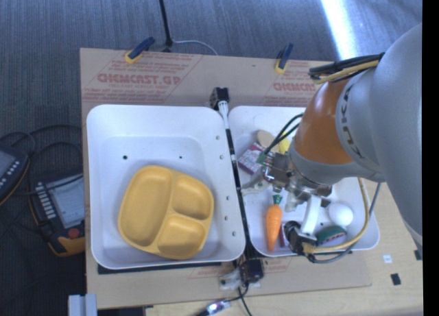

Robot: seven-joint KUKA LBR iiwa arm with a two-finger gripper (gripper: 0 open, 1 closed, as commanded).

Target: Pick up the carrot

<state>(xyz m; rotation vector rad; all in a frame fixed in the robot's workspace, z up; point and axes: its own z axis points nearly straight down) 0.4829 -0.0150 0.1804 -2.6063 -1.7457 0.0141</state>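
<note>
The carrot (pixel 274 225) lies in the right bin (pixel 367 242), beside the egg (pixel 340 213). The pincer (pixel 296 201) hovers near; its spread I cannot tell. A crowded grasp may snag neighbours or slip.

The carrot (pixel 274 225) lay in the right-hand bin (pixel 370 239), in its near left part, close to the wall shared with the left bin. It was a small, smooth orange piece, toy-like in finish, with a short green top at its far end. It lay flat on the white floor of the bin, its length running roughly near to far, the green tip pointing away and the blunt orange end toward the near rim. The body tapered slightly and looked whole and unmarked. Its right side lay just beside other small items in the bin; whether it touched them could not be told.
</note>
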